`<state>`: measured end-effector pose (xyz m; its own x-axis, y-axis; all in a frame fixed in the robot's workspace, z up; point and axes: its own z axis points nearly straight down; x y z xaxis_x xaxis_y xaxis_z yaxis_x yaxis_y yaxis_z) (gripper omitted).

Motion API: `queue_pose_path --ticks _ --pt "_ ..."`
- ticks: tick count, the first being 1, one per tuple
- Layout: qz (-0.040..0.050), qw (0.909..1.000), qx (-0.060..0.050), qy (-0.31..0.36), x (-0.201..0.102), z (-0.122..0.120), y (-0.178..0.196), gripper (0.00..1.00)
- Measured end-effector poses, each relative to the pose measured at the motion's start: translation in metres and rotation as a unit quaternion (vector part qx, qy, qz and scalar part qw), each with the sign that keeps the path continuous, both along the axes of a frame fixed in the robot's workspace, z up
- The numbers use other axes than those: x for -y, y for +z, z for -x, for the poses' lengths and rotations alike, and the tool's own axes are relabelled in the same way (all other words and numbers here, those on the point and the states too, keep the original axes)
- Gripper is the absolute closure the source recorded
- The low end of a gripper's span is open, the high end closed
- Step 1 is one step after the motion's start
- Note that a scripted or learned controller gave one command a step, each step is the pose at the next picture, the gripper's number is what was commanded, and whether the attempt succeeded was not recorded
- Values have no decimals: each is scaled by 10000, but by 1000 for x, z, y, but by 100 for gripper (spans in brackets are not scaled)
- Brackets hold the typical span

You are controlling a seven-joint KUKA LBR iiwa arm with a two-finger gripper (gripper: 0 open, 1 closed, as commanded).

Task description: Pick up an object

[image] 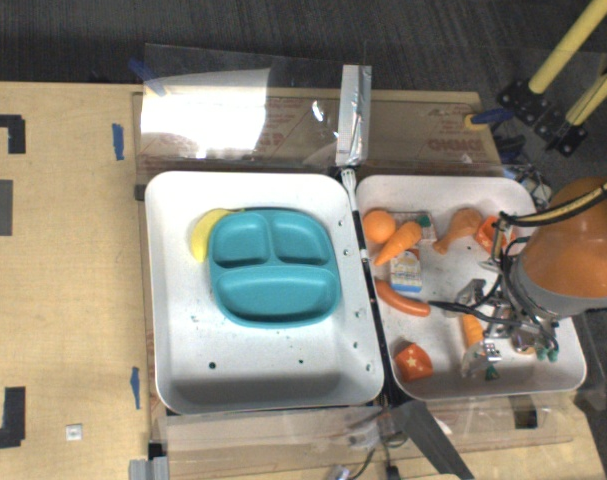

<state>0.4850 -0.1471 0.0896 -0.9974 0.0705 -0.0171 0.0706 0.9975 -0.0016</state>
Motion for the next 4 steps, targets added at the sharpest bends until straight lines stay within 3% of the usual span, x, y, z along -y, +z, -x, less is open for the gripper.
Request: queue_pose_path --ticks 1,2,3,4 --pt "19 9996 -3 279 -11 0 0 0" --pt "30 9995 63 296 -11 -4 13 100" --pt "-14 9978 -12 -663 -8 -104 0 100" --pt "-17 9978 -28 -665 -8 -102 -1 0"
